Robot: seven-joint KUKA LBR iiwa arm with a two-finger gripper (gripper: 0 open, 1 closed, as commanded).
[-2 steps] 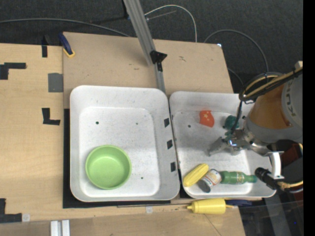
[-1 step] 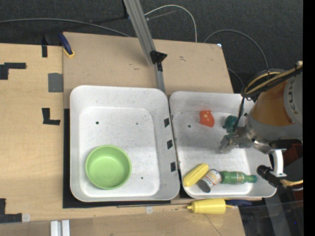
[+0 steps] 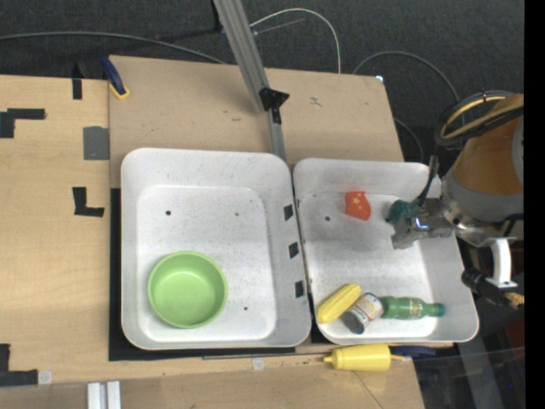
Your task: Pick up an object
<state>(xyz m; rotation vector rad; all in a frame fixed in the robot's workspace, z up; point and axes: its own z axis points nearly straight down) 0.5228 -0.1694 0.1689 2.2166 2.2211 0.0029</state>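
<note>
Arm: reaches in from the right of the frame, orange band showing at the right edge, wrist over the right rim of the right bin point(image 3: 443, 254).
Gripper: gripper point(image 3: 407, 224) sits at the right-centre of the frame, low over the right bin's upper right part, tip pointed left.
Gripper state: cannot tell how far open it is, and nothing can be made out in its hold.
Nearest candidate: small red-orange object point(image 3: 358, 205), upper middle of the right bin, just to the left of the gripper tip and apart from it.
Other candidates: yellow corn-like piece point(image 3: 338, 302), small can point(image 3: 366, 311) and green bottle point(image 3: 411, 308), clustered along the bin's lower edge, touching or nearly so.
Left bin: left bin point(image 3: 204, 177) holds a green bowl point(image 3: 187, 290) in its lower left corner.
Off-bin: yellow bottle point(image 3: 360, 358) lies on the bench below the right bin.
Step in hand: approach, by my reading; no pick made yet.
Next move calls for: shifting left until centred over the red-orange object, then descending to close around it. It lies alone, so nothing crowds the approach.
</note>
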